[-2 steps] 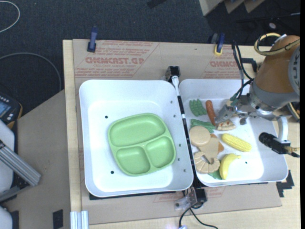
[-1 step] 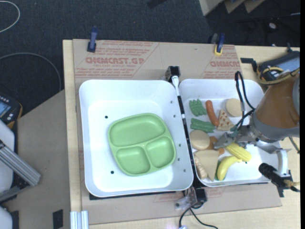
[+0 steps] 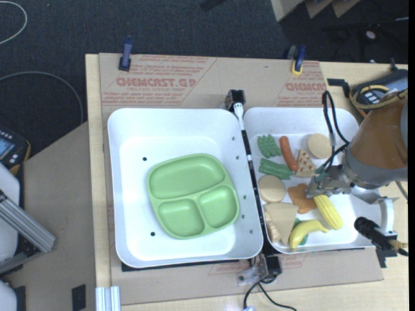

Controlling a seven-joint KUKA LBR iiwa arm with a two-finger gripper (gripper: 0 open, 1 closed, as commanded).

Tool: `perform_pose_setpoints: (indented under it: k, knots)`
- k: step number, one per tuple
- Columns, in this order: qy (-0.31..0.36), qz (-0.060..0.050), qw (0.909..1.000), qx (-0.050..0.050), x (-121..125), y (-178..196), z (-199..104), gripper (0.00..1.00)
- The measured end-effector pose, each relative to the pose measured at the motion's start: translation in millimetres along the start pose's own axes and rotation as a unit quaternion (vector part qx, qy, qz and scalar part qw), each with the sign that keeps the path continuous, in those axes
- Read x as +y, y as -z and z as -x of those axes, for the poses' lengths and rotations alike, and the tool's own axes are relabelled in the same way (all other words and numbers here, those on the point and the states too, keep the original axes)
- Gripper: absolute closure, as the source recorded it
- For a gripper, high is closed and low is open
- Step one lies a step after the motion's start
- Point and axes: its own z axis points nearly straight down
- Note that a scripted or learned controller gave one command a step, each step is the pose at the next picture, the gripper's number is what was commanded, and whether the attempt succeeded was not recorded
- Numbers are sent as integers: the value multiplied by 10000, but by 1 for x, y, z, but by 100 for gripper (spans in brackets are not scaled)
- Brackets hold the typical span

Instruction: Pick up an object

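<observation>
While my gripper (image 3: pixel 322 188) sits low in the right bin (image 3: pixel 337 118), finger state I cannot tell, the corn cob (image 3: pixel 328 212) lies just beside it; it looks light, rigid, slick, best pinched across its middle

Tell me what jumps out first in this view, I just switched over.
The green divided plate stands out, alone in the left bin. The right bin is crowded with toy food: a corn cob and banana near its front, a carrot and green pieces toward the back. The arm reaches in from the right, its end effector low over that pile.
</observation>
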Motion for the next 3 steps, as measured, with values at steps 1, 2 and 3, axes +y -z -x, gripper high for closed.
perform_pose_setpoints:
  k: [1, 2, 3]
  knots:
    - [49, 9, 10000, 9, -13, 93, -99, 100]
    - [24, -14, 10000, 3, -28, 125, -155, 100]
    - [5, -12, 10000, -6, -27, 143, -142, 100]
